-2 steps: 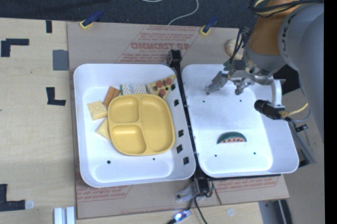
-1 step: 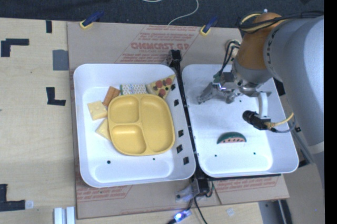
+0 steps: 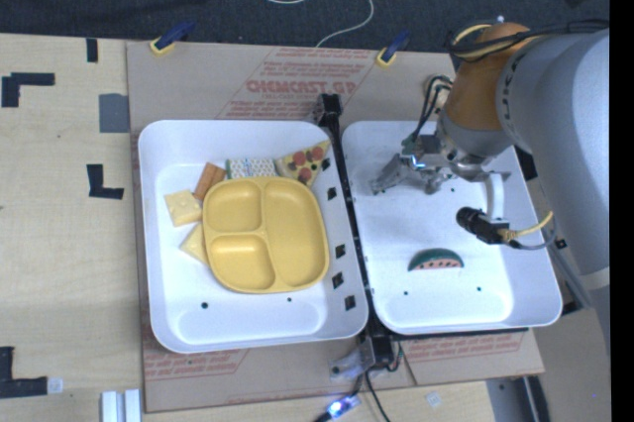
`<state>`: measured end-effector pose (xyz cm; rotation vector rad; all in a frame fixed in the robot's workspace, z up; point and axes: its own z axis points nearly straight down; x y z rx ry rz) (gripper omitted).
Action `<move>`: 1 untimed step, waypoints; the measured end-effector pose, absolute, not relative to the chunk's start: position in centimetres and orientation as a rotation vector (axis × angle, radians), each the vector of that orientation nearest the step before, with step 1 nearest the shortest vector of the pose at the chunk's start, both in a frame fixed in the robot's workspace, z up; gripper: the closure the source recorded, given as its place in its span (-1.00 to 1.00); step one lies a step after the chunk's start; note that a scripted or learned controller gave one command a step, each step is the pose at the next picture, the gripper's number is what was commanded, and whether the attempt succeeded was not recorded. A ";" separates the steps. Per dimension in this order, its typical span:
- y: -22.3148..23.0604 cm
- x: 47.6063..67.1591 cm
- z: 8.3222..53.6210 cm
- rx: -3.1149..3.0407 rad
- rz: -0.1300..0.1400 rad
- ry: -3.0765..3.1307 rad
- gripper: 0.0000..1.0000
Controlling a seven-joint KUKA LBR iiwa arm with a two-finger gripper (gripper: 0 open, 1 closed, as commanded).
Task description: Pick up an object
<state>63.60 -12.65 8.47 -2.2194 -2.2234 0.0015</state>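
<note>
I see a yellow divided plate in a white bin, a red-and-green watermelon slice, and an orange-banded grey arm

Light is even and fairly bright, falling from above, and the two white bins come close to washing out, with a soft sheen along their rims. Shadows are short and faint; a thin one lies under the yellow divided plate. The dark floor at the top is dim and grainy. The whole frame is slightly soft, fine print on the cardboard unreadable. The grey arm at right looks blurred and pale
</note>
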 end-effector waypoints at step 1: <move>-12.7 63.6 9.5 -2.219 0.002 -2.223 1.00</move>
